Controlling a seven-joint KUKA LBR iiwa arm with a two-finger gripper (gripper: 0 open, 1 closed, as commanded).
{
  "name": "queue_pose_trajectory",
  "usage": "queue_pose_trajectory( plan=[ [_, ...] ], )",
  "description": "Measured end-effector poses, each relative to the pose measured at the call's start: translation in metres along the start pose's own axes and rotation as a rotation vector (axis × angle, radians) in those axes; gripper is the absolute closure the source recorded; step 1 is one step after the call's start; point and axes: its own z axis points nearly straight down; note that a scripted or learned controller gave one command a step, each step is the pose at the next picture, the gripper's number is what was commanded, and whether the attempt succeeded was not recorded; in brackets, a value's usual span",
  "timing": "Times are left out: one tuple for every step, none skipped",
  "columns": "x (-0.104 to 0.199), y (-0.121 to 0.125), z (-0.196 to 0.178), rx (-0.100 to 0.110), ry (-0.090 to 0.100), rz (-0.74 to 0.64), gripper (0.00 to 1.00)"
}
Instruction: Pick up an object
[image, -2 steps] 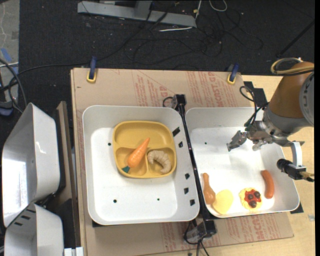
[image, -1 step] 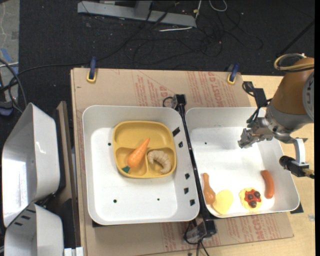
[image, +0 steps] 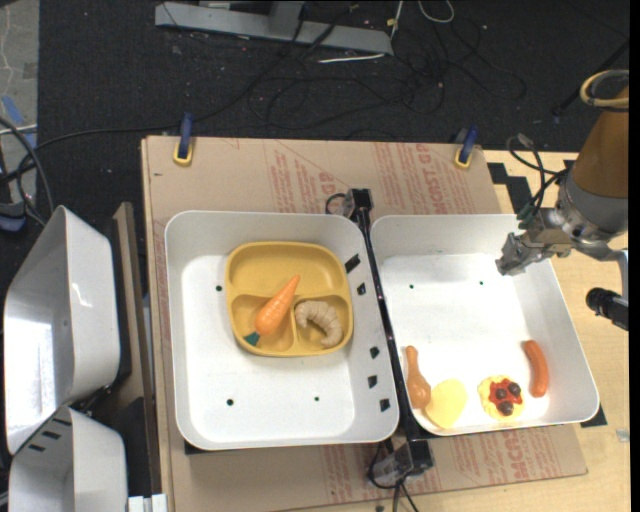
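I saw claw (image: 512, 256) over right bin's (image: 470, 235) upper right corner, nothing visibly gripped. Sausage (image: 537, 367), tart (image: 502, 394), drumstick (image: 416, 377) lay well below it; yellow plate (image: 290, 296) with carrot (image: 277, 306), shrimp (image: 321, 321) far left.

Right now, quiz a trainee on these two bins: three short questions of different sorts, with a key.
1. True or false: the carrot lies in the yellow divided plate in the left bin.
2. Which item lies nearest the right bin's right wall? A) sausage B) drumstick C) shrimp
3. Fill in: the gripper hovers over the right bin's ____ corner, away from the food.

Key: 1 true; 2 A; 3 far right.
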Motion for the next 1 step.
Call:
queue_pose_trajectory(
  plan=[
    [0.0000, 0.0007, -0.0049, 0.005, 0.002, 0.000, 1.00]
  ],
)
